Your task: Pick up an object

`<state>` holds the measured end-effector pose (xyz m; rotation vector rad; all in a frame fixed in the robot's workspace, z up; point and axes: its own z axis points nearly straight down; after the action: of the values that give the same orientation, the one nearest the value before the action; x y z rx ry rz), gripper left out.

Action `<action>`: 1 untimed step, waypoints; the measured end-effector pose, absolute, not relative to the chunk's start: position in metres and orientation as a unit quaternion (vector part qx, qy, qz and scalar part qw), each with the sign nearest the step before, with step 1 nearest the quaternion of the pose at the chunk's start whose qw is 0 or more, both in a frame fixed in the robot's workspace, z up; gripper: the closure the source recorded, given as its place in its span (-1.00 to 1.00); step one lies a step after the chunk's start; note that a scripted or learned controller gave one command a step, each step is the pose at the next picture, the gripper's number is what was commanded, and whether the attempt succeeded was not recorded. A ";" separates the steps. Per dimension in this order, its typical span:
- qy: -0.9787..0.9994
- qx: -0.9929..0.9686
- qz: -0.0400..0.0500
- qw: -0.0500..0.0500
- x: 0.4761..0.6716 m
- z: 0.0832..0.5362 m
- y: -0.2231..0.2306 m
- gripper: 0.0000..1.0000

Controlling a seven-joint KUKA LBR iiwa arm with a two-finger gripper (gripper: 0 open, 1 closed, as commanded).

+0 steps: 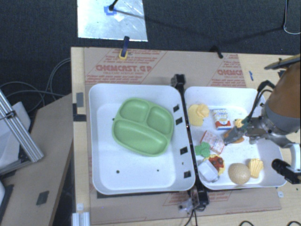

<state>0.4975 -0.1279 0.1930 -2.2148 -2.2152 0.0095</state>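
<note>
Nearest you, a tan bun [239,173] and a ridged yellow piece [255,167] lie in the right bin [268,183], untouched. Your hand [233,135] hangs low over the bin's middle, beside a red-and-white packet [212,141]; you cannot tell its grip. Nothing looks lifted yet; the pick remains.

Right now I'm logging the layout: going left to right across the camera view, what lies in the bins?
Green divided plate → yellow lump → red-and-white packet → beige ball → gripper
</note>
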 end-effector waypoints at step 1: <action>-0.708 -0.706 0.000 0.000 0.500 0.198 -0.128 -1.00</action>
<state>0.5005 -0.1278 0.1984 -2.2187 -2.2255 -0.0012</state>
